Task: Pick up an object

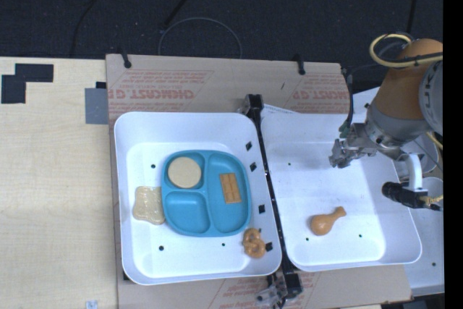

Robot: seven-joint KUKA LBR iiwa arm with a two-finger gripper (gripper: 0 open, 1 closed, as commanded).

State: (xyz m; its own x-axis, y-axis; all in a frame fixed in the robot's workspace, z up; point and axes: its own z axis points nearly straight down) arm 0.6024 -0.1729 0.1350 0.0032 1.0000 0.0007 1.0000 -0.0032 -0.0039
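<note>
You are looking down at two shallow white bins side by side on a brown cardboard sheet (217, 87). Red print on that cardboard, along its far strip, appears reversed and upside down, and you cannot read it reliably from here.

In the left bin (137, 134) sits a blue compartment tray (205, 215). Its upper left compartment holds a round tan disc (184, 171), and its right compartment holds a small orange-brown rectangular piece (230, 188). A pale bread-like slice (148, 205) lies touching the tray's left edge. A small brown lumpy item (254, 242) rests near the bin's front right corner.

In the right bin (304, 134), an orange drumstick-shaped toy (326, 221) lies toward the front, alone on the floor.

The gripper (344, 155) is above the right bin's far right part, well apart from the drumstick. You cannot tell how its fingers stand.
</note>
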